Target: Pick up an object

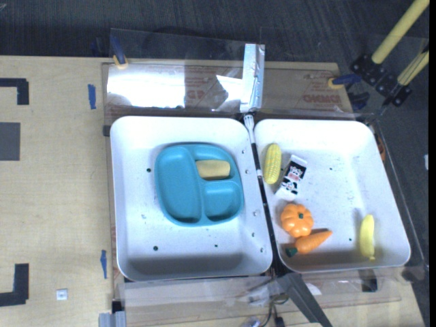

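Even, fairly bright overhead light; strong glare whitens the clear panel behind the bins. Shadows are soft and short. The picture is slightly soft and grainy throughout.

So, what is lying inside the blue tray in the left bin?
One yellow piece lies in the tray's upper right compartment. The other compartments show bare blue. What is under the tray is covered.

The counter is made of pale wood, with black corner marks and small blue tape pieces on its left part. Behind it lies a dark grey carpet floor. At the upper right stand yellow poles with black clamps. A clear plastic sheet reflects bright light behind the bins.
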Controlling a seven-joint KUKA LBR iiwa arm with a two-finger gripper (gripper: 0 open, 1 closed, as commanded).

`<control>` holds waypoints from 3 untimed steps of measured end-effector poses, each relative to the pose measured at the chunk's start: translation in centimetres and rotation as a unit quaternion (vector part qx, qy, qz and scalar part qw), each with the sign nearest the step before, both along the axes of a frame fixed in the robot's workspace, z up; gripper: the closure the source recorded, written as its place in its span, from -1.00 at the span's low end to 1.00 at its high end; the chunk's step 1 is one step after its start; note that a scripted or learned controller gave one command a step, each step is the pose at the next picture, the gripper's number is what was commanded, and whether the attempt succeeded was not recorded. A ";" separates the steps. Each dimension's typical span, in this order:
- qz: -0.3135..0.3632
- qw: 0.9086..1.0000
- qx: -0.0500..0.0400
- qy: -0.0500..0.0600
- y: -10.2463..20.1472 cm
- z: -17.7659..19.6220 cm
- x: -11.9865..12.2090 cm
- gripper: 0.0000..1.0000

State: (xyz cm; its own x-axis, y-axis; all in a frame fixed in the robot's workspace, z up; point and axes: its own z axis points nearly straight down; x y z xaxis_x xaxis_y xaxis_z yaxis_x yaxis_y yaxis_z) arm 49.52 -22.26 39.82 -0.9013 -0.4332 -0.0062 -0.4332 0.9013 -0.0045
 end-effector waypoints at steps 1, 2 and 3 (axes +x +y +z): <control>0.149 0.989 0.001 0.003 0.0 -3.2 -0.2 1.00; 0.226 0.974 -0.001 0.000 -0.1 -3.5 2.4 1.00; 0.357 0.934 -0.002 0.000 -0.1 -3.0 7.0 1.00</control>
State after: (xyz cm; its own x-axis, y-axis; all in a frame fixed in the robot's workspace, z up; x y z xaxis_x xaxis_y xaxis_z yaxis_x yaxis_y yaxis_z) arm 56.49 -22.33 36.82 -0.3822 -0.9241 -0.0039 -0.9240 0.3823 -0.0080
